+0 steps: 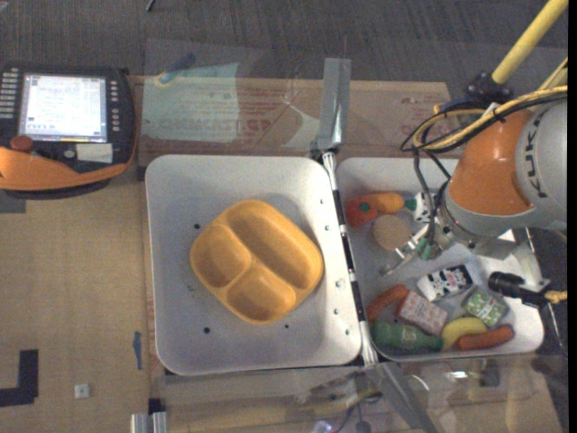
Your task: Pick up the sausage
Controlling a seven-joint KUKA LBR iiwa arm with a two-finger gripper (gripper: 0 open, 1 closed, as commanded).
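Observation:
A reddish sausage lies slantwise near the left wall of the right bin, beside a pink-brown box. A second red-orange sausage-like piece lies at the bin's front right, against a yellow banana. My gripper hangs over the middle of the right bin, just right of a tan round item and above and slightly right of the reddish sausage. Its fingers look open, with nothing between them.
The right bin also holds a carrot, a green bottle, a black-and-white carton and a green packet. A yellow divided plate sits in the left bin. A teach pendant lies at far left.

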